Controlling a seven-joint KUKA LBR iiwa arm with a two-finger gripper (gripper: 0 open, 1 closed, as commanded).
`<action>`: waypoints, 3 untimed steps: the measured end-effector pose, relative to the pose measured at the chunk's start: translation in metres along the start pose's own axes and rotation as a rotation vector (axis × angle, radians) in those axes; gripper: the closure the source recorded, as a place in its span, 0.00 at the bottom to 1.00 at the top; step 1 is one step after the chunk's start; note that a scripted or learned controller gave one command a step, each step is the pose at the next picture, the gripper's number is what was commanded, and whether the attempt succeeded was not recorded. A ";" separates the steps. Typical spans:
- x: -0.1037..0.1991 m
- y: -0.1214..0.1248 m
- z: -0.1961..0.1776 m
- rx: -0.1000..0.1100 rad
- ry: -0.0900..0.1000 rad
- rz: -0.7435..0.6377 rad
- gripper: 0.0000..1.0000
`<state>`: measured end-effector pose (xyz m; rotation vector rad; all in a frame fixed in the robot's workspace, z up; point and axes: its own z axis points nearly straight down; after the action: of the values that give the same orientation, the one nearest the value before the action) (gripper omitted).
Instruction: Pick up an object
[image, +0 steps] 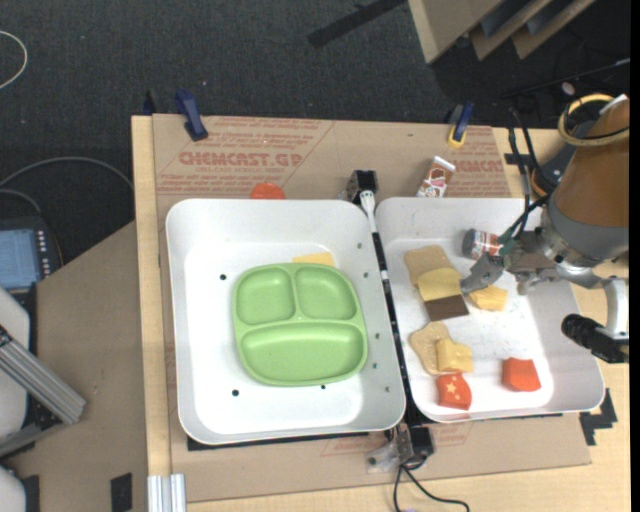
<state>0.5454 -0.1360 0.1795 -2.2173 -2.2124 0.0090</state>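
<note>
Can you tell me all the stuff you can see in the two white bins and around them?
Left bin: one, white, on the bench's left side.
Divided plate: one, green, three compartments, in the left bin.
Yellow piece: one, peeking out behind the plate.
Right bin: one, white, beside the left bin.
Food-like pieces: several tan and yellow ones in the right bin's middle, a brown one among them.
Red piece: one, near the right bin's front.
Orange piece: one, right of the red piece.
Small carton: one, brown and white, on the cardboard behind the right bin.
Hand: one, grey, above the right bin.
</note>
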 end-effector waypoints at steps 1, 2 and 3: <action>0.041 0.008 0.100 -0.005 0.000 -0.005 0.00; 0.038 0.045 0.094 -0.015 -0.004 -0.004 0.00; 0.041 0.013 0.095 -0.005 -0.001 -0.001 0.00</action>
<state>0.5572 -0.0951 0.0843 -2.2188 -2.2171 0.0039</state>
